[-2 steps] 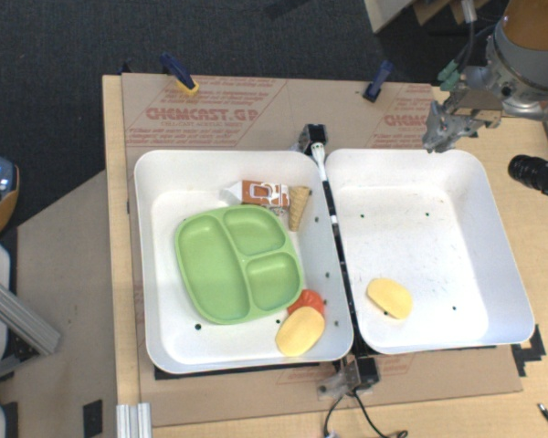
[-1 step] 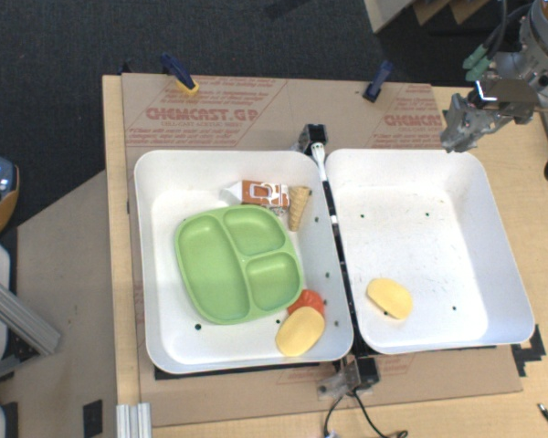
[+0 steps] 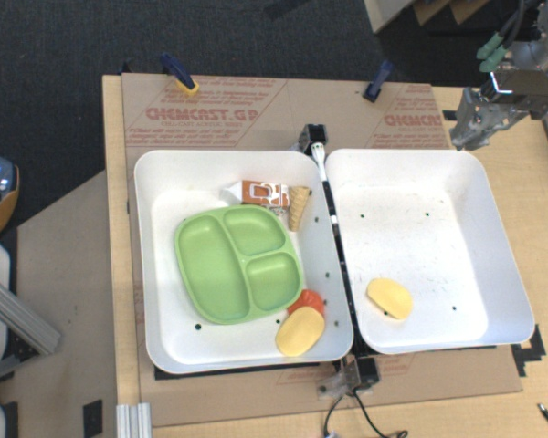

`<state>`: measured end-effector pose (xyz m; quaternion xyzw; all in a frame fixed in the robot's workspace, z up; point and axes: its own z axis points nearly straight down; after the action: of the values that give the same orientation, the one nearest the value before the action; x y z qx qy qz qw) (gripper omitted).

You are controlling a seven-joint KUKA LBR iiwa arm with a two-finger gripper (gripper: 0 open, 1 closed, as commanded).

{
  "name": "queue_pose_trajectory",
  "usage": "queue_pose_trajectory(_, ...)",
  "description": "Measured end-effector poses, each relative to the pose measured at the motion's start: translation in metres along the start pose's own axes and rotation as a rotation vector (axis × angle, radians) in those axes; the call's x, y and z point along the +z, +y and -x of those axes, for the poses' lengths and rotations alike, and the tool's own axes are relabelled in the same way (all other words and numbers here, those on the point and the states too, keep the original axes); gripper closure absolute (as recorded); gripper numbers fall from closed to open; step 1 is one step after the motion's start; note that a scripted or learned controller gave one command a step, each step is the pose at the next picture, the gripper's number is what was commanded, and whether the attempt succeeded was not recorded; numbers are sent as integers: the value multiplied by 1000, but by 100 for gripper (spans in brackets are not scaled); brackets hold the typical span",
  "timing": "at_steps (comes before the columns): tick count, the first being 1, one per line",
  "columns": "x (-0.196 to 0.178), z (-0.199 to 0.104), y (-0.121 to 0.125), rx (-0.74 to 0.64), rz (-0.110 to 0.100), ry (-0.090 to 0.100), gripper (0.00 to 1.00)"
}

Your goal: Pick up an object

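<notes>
My end effector (image 3: 472, 128) hovers beyond the right bin's (image 3: 493, 245) far corner; I cannot tell its grip state. A yellow lemon-like piece (image 3: 389, 298) lies inside that bin.

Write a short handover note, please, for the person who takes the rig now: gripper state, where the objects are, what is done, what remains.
Gripper: above the bench beyond the right bin's far right corner, holding nothing that I can see.
Right bin: one yellow piece near its front left.
Left bin: green divided plate, a yellow piece and a small orange piece at the plate's front right, an orange-and-white packet and a tan cone behind it.
Done: nothing picked yet.
Left: descend and pick one object.
</notes>
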<state>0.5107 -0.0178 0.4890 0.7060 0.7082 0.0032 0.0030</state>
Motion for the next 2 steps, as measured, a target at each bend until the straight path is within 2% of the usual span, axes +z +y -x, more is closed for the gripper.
queue_pose_trajectory(1,-50,-52,-28,-3,-1,2,100)
queue_pose_trajectory(2,-47,9,-31,10,-7,-1,100)
